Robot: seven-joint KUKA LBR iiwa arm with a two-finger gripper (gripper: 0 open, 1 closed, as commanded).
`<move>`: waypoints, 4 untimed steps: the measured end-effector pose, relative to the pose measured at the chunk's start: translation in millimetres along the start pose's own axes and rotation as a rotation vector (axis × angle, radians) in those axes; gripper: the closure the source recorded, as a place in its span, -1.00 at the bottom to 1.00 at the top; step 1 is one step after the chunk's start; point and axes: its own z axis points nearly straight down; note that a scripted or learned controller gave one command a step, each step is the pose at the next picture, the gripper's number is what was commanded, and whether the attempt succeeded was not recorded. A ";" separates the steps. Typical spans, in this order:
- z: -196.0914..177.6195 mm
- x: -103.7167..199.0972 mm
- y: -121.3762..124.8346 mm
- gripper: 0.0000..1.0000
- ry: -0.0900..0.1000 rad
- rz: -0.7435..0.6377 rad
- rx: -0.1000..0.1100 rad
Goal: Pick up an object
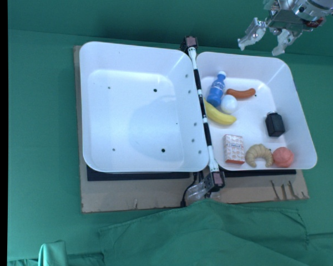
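The pick has not begun in earnest: the hand (265, 39) hangs in the upper right of the frame, above and just beyond the far rim of the right bin (299, 101), and has hold of nothing. Its two fingers (248, 37) are spread well apart and point down and toward the left of the frame, with only green cloth between them.

Everything it could take lies in the right bin. A blue bottle (216, 89) stands near the bin's upper left, touching a white ball (228, 103); a sausage (241, 93) lies just to the right of them, and a banana (219, 115) curves just below. A black box (275, 124) sits apart at the right side. Along the lower edge are a small carton (233, 149), a croissant (259, 155) and an orange-red ball (283, 157), close together. The left bin (89, 60) is bare white.

The step in hand looks like the approach. Next the hand would need to move lower in the frame, over one chosen item, then come down with the fingers on either side of it. The black box seems the easiest target, since it has room around it; the bottle, ball and banana are crowded.

The wrist is tilted, not straight down.
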 end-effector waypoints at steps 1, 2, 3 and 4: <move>162.3 -55.7 -33.7 -1.00 0.002 0.016 0.034; 127.9 -79.0 -66.3 -1.00 0.000 0.013 0.018; 129.5 -77.2 -65.0 -1.00 0.001 0.010 0.018; 122.5 -106.9 -129.7 -1.00 0.002 0.015 0.022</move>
